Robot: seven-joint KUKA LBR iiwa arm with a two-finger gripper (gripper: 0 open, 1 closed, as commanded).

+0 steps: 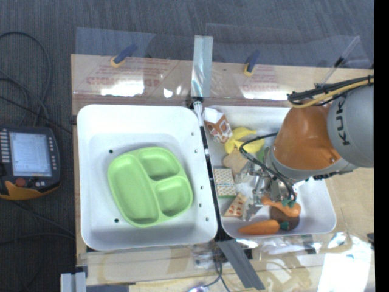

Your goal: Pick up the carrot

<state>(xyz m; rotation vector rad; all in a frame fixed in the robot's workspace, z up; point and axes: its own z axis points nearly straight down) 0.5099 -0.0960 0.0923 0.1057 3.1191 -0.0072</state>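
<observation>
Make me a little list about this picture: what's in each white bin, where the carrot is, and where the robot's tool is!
left bin: a green plate with three sections
right bin: a jumble of toy food and small packets
carrot: lying flat near the front edge of the right bin
tool: low in the right bin, just above the carrot in the camera view
holding the carrot: no, it lies apart from the tool
arm: grey with an orange band, over the right bin

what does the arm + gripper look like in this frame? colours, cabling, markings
The arm is grey with black KUKA lettering and a wide glossy orange band above the wrist. Black and yellow cables run along its top. The gripper is bare silvery metal with thin wires looped around it.
</observation>
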